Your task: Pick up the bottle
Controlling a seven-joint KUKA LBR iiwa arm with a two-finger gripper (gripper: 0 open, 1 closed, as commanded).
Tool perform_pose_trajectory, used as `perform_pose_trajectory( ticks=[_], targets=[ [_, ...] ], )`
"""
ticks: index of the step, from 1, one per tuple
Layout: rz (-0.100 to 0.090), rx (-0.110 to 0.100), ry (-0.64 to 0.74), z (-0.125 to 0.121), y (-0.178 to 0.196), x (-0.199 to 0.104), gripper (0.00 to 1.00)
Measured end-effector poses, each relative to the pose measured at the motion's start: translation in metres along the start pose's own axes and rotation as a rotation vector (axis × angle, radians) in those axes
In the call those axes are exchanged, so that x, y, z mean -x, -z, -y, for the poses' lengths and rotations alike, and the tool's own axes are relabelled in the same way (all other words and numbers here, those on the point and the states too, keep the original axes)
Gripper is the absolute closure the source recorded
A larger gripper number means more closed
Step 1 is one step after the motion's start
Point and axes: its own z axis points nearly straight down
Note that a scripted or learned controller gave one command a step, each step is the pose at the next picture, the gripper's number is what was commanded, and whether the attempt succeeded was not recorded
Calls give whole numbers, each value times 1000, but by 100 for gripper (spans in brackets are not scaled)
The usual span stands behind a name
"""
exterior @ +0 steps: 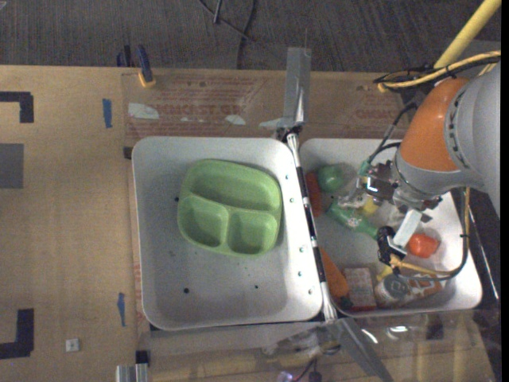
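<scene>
Seen from the camera above, the surface (pixel 64 213) carries two white bins side by side. The left bin (pixel 215 293) holds a green divided plate (pixel 231 207), lying flat near its middle and well apart from anything the task concerns.

The right bin (pixel 473 289) is where the small things are heaped, so the work has to happen there. What I take to be the bottle (pixel 406 288) lies on its side along that bin's near wall. A flat packet (pixel 359 286) is just beside one end of it, and a carrot (pixel 334 273) lies beyond that by the dividing wall. Lying down and hemmed in near the wall, it would probably need a grip from above across its body.

A red-orange piece (pixel 423 245) sits just behind the bottle. A green and yellow thing (pixel 350 216) and a round green lump (pixel 334 177) lie further back, toward the middle and far side of the bin.

The arm (pixel 433 134) comes in from the right and bends down over the right bin, its orange band above the wrist. The tool (pixel 370 191) hangs over the green and yellow thing, nearer the bin's far half than the bottle. Whether it is spread or pressed together I cannot tell, and nothing can be seen held in it. By my reckoning the pick has not yet been made.
</scene>
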Motion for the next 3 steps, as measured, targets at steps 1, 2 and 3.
perform_pose_trajectory(
  ticks=[1, 2, 3],
  targets=[
    [6, -16, -148, -32, 70, -22, 0],
    [5, -11, -291, -32, -26, -24, 0],
    [-6, 13, -616, 56, -21, 25, 0]
  ],
)
